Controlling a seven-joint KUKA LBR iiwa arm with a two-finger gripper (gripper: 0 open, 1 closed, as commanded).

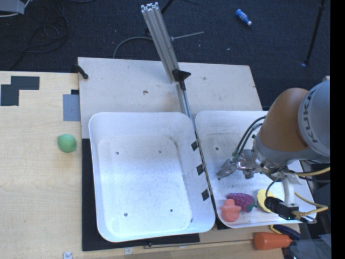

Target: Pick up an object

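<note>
Camera view: the gripper [225,170] is being held near the purple grapes [241,200]; its width cannot be told. A slipped grasp is being risked by the touching orange toy [230,211].

The arm [294,125] covered the right side of the right bin [215,136] and was itself cut off at the right. A yellow thing [261,199] in that bin's near right corner was half hidden behind the robot's gear, so its shape could not be told. An orange thing [271,240] just near of the bin lost its right end among cables. A blue thing [243,17] on the far floor was too small to name.
</note>
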